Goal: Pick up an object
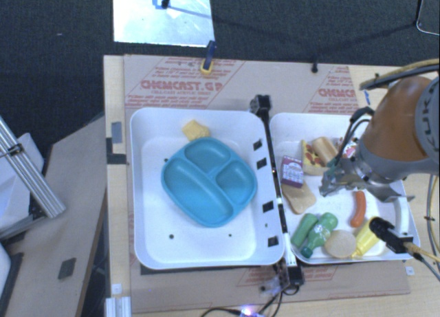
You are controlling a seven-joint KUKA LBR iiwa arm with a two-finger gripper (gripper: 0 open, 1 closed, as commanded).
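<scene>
My gripper hangs low over the middle of the right bin, with the grey and orange arm behind it to the right. Just above and left of it lies a hot dog toy. A tan bread slice lies below and left, beside a purple packet. An orange sausage is right of the gripper. I see nothing between the gripper's tips.
At the right bin's front lie a green bottle-shaped toy, a round bun and a yellow piece. The left bin bears a blue divided plate and a small yellow chunk. A black ridge separates the bins.
</scene>
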